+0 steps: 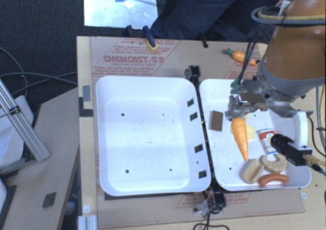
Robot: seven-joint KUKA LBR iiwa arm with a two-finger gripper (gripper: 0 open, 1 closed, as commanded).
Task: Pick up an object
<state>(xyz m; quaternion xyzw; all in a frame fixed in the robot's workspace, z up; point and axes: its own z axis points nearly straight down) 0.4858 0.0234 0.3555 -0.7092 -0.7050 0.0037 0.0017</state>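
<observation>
Over the right bin, toward its rear half, the claw hangs from the grey-and-orange arm, which enters from the right of the view. Whether the claw is apart or together cannot be told from this angle. An orange carrot lies just in front of the claw, thick end toward it and point toward the bin's front wall; contact between the two cannot be confirmed. A flat brown block lies just left of the carrot, near the wall shared with the left bin. A small yellow piece sits against the carrot's right side, with a red-and-white tube beside it. A tan roll lies close to the carrot's point, next to a pale ring-shaped piece and a reddish sausage at the front wall. An orange-and-green item rests on the worktop behind the right bin.
</observation>
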